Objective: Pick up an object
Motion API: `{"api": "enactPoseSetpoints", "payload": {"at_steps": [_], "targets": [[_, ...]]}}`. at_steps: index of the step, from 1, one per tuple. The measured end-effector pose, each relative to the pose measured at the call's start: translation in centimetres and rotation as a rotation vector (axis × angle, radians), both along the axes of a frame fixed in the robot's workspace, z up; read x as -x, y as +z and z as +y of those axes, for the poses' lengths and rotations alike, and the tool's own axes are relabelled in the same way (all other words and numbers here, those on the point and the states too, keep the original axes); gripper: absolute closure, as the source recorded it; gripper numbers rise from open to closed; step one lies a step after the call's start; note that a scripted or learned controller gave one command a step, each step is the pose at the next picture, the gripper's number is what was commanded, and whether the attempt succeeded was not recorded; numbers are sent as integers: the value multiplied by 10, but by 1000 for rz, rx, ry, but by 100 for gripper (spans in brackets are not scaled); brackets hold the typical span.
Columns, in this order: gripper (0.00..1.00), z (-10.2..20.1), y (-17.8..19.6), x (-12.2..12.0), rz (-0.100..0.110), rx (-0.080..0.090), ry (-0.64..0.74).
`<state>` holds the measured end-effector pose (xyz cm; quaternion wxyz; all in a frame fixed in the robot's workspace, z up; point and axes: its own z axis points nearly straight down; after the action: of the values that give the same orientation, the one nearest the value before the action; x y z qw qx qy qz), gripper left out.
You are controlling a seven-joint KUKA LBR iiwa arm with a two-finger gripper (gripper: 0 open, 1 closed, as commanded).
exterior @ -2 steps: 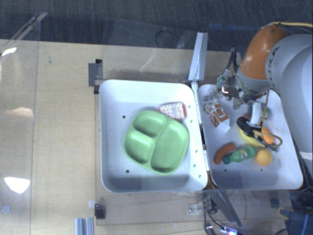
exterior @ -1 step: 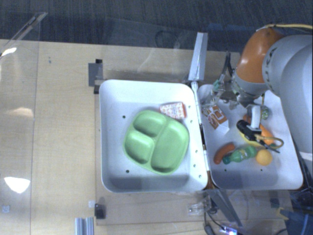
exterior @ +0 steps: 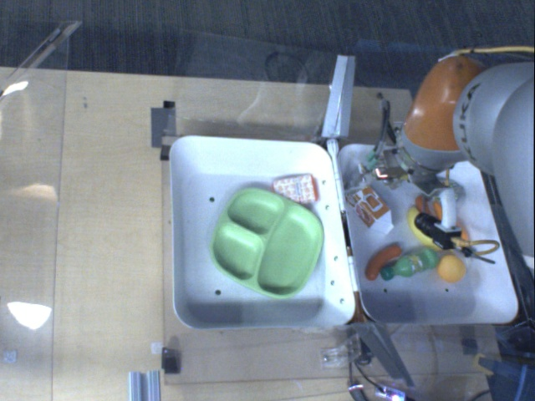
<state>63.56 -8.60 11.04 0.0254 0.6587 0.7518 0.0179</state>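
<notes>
At the upper right of the frame, the gripper (exterior: 380, 172) sits low over the back corner of the right bin (exterior: 501, 303); whether it is open or closed cannot be told. Just below it lies a small packet (exterior: 369, 205), with a banana (exterior: 430, 228), green bottle (exterior: 411, 265) and orange ball (exterior: 450, 268) nearby. The left bin (exterior: 192, 224) holds a green divided plate (exterior: 268, 241).

Arm (exterior: 493, 98) cut off at the picture's right edge; its bulk hides the right bin's (exterior: 435, 307) far right corner. Gripper (exterior: 386, 170) fingers indistinct. Small packet (exterior: 369, 205) print illegible.
</notes>
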Motion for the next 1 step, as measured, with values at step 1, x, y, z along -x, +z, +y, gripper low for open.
{"api": "enactPoseSetpoints", "payload": {"at_steps": [1], "targets": [[0,-14,-1,13,3,-17,-142]]}}
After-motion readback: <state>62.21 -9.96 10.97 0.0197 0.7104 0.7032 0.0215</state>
